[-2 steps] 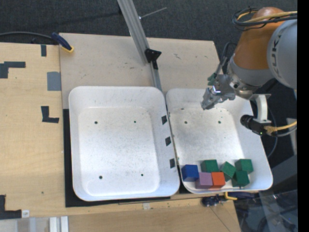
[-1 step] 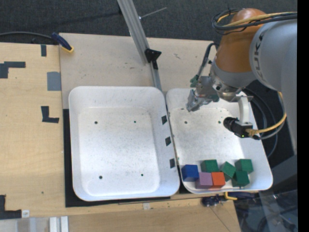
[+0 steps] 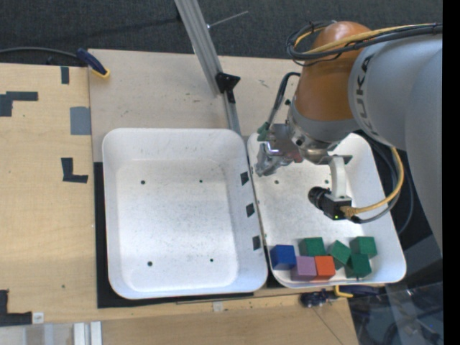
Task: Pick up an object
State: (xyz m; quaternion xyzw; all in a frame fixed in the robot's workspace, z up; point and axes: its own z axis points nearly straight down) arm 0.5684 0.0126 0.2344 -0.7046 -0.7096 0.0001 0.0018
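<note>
Your gripper (image 3: 267,158) hangs over the upper left part of the right bin (image 3: 384,192), close to the wall it shares with the left bin (image 3: 172,214); the things you could pick are all at the opposite end, packed into the near corner of that right bin, so the coming move turns on a run toward the bottom of the view and a little to the right; nearest along that line is the blue block (image 3: 283,256), with the purple block (image 3: 306,267) and the orange block (image 3: 325,266) just beside it, touching or nearly so, and four green blocks (image 3: 312,246) crowded behind and to the right of them; none of them has a long axis worth speaking of, being roughly cube-shaped, so your approach angle matters less than finding a side with room for a finger, and the blue block's left face looks the freest; whether the metal fingers are spread or pressed together you cannot tell from here, since they are small and seen from above against the white floor; nothing shows between them; the arm (image 3: 381,85) leans in from the right, its orange-banded wrist directly above the tool, pointing steeply downward; a black cylindrical fitting (image 3: 325,201) on a yellow cable lies between the gripper and the cluster, so mind it.
</note>
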